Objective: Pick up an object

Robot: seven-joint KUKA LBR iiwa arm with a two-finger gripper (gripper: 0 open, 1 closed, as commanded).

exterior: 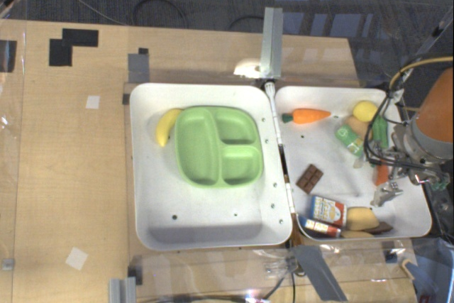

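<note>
My gripper (387, 192) hangs low over the right bin (333, 167), near its right side, with the arm's orange band (436, 110) above it. A small red-orange item (382, 174) lies just beside the gripper; whether they touch is unclear. To the left of the gripper are a brown chocolate bar (309, 179), a small printed box (327, 210) and a tan bread-like piece (360, 217). At the back of the bin lie a carrot (308, 116), a yellow lemon (364, 111) and a green bottle (350, 139).
The left bin (152, 209) holds a green divided plate (216, 145) with a banana (166, 126) at its left edge. A metal post (272, 42) stands behind the seam between the bins. Cables (379, 128) hang beside the arm.
</note>
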